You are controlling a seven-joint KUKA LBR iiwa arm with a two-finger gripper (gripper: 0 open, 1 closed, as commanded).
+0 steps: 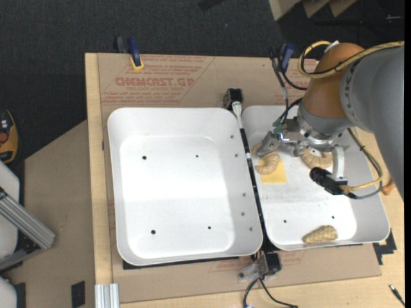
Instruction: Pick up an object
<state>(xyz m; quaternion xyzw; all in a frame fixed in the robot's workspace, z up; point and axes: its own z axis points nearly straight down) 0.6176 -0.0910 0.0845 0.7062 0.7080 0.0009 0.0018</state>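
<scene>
Camera view: arm (359,88) bends over right bin (366,226).

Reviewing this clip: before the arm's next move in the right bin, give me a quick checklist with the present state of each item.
1. Targets present in the right bin: ok; a curved tan piece, a yellow slice and a tan piece near the front edge.
2. Tool positioned over the right bin: ok.
3. Tool finger state: cannot tell.
4. Object held in tool: cannot tell.
5. Curved piece separated from yellow slice: not ok; they touch or overlap.
6. Front tan piece has space around it: ok.
</scene>
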